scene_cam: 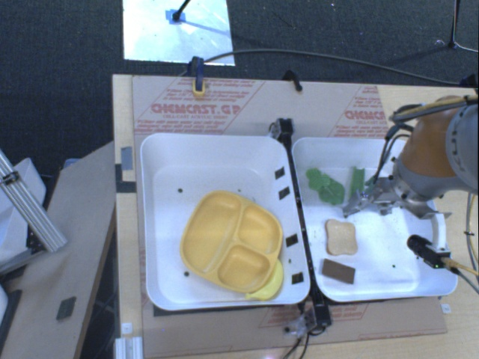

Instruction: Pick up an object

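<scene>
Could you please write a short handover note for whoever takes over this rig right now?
Gripper: low in the right bin, beside the green pieces; whether it holds anything cannot be told.
Right bin: green leafy piece, green stick, toast slice, brown block.
Left bin: yellow divided tray with a yellow piece at its near corner.
Done: no object visibly lifted.
Left: grasp one object and raise it.
</scene>
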Available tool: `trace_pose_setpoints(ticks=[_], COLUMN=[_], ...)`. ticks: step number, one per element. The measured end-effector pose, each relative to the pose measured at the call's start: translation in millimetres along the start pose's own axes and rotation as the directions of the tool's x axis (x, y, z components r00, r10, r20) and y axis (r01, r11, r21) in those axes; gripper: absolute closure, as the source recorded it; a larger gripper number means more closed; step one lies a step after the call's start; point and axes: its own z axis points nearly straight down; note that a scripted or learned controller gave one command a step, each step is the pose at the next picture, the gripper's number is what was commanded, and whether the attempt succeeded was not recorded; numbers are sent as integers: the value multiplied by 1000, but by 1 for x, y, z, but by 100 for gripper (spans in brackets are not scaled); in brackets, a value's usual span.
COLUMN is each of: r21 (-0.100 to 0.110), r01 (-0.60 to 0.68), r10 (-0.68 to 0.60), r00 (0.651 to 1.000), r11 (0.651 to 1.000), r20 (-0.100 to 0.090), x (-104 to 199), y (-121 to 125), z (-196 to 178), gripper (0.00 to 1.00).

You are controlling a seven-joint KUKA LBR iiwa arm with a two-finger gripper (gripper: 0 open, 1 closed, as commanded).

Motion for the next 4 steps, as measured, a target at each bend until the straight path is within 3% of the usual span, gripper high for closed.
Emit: trace_pose_setpoints(ticks=[1, 4], r21=[-5, -8], r01=[0, 4], r10=[0, -4], r00=[1000, 1000], r11=[1000, 1000], r20=[2, 2], x=[-1, 4], y=[1, -10], z=[-13, -173], gripper=[100, 100])
